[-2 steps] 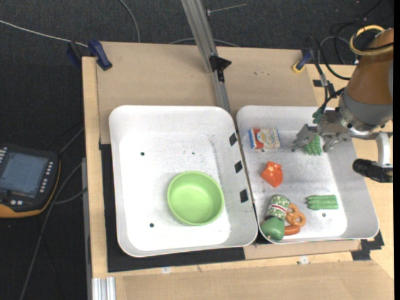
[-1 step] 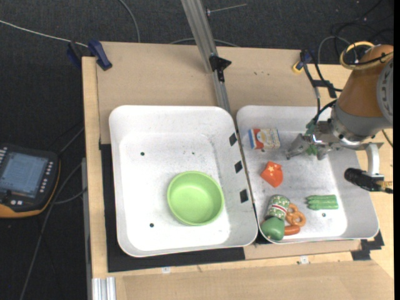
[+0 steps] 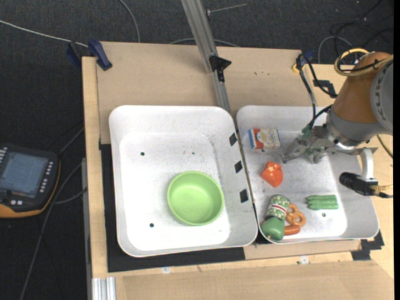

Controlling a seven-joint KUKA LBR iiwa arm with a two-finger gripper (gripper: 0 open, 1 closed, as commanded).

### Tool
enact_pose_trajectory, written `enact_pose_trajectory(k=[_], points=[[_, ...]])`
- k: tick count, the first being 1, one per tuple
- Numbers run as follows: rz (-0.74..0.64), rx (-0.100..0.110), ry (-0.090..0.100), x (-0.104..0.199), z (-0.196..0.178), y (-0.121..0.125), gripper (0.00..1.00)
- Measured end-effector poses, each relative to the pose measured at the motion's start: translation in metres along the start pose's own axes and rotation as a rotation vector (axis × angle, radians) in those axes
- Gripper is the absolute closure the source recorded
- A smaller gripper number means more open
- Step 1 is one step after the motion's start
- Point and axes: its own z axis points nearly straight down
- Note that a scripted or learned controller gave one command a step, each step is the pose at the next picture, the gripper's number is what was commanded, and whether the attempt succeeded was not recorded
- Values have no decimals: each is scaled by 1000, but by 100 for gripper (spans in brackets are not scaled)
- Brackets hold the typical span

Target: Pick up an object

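Camera view shows the gripper (image 3: 302, 150) low over the right bin (image 3: 356, 224) near its back edge, its fingers splayed wide with nothing between them. The arm's orange band (image 3: 356, 95) is cut off at the frame's right. An orange object (image 3: 272, 174) sits mid-bin; a small carton (image 3: 264, 139) nearby is blurred.

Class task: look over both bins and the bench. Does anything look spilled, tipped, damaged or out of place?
Nothing stands out. The green bowl sits upright in the left bin; the small carton, orange piece and green toy lie loose in the right bin, unspilled.
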Motion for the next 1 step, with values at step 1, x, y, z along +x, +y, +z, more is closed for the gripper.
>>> enact_pose_trajectory(k=[1], points=[[0,-3,-1,0,-12,1,100]])
